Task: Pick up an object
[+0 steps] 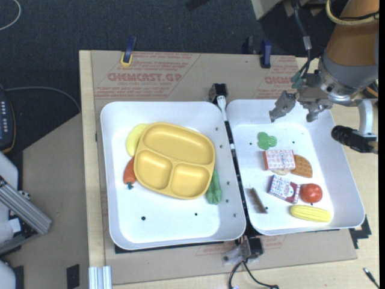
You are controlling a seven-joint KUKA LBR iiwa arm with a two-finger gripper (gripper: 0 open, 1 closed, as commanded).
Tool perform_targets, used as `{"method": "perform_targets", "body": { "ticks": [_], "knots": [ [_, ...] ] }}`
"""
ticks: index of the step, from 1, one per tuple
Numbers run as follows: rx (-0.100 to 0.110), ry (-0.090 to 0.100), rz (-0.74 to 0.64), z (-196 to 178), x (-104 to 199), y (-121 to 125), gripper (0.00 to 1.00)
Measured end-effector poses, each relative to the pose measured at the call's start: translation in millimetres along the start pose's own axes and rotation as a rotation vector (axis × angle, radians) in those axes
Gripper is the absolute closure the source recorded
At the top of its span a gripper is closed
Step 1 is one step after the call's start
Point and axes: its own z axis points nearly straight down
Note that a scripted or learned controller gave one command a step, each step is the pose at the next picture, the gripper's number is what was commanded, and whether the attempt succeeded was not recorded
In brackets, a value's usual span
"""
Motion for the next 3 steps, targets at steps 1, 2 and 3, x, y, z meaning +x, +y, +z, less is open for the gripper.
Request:
{"method": "perform_targets", "body": {
  "ticks": [1,2,3],
  "knots": [
    [-0.010,-0.001,-0.002,-5.2,0.1,1.9,0.00],
    [-0.003,0.000,-0.002,53.1,-1.9,10.3,0.00],
    [-0.002,0.000,-0.001,110.1,-9.2,15.2,0.00]
  ]
}}
